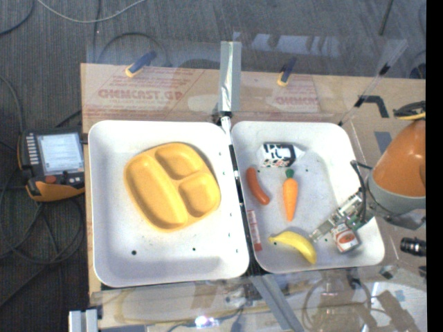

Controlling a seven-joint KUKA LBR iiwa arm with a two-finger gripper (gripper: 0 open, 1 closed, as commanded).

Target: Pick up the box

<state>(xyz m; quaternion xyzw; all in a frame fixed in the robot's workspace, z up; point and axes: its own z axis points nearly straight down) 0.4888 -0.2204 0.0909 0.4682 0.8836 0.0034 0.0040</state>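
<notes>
White bins sit side by side, and the box, a small black-and-white carton, lies near the top edge of the right bin, just above the carrot and up-right of the sausage, with a banana lower down. The gripper is way off in the lower right corner of that bin next to a little red-and-white can, nothing pinched that I can see, and honestly I can't tell its state. Looks like we're at the approach step, so next it'd need to swing up-left over the carrot and line up on the box.
</notes>
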